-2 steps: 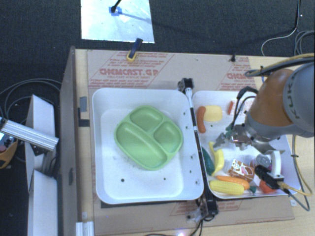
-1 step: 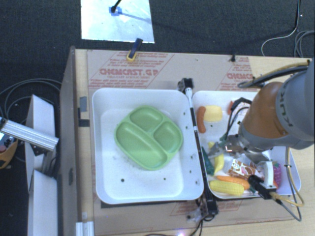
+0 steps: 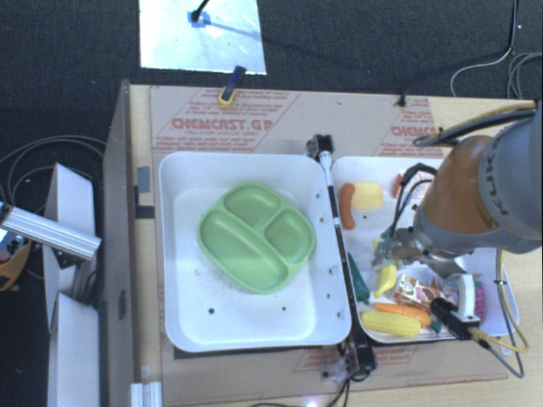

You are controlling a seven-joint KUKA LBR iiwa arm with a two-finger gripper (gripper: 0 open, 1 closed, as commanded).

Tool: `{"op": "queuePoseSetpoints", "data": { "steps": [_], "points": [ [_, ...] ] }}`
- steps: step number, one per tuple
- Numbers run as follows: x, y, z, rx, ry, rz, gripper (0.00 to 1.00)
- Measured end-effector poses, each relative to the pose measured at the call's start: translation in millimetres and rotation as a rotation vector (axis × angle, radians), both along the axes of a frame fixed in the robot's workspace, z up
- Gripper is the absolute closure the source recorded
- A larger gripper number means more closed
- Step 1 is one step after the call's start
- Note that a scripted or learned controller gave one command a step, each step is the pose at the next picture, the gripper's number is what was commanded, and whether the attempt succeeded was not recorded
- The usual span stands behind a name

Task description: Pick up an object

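Right now your arm (image 3: 475, 195) reaches in from the right over the right bin (image 3: 366, 166), and the gripper (image 3: 392, 248) hangs low above the clutter in that bin's middle. You cannot tell how wide the tool stands or whether it has hold of anything; it is small and dark against the pile, so treat it as empty-handed until a view proves otherwise. The candidates all lie in the right bin: a yellow piece (image 3: 367, 196) and an orange carrot-like stick (image 3: 346, 205) sit toward the far end, up-frame from the gripper and apart from it, while a small yellow wedge (image 3: 387, 278) lies just below the gripper, nearly beneath it. Further toward the near rim you have a corn cob (image 3: 391, 322) with an orange carrot (image 3: 401, 310) beside it, both lying with their long axes roughly across the bin, left to right. The wedge looks the closest target, a short drop toward the near side rather than a sideways reach. The left bin (image 3: 187, 227) holds a green divided plate (image 3: 256, 236), well apart from the tool and across the wall between the bins.
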State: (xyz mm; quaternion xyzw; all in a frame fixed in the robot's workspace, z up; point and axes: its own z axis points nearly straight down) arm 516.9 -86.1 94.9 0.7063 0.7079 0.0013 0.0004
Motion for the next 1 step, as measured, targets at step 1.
{"op": "queuePoseSetpoints", "data": {
  "steps": [1],
  "points": [
    [82.3,53.8,94.9,-0.002,-0.011,0.008,1.0]
  ]
}}
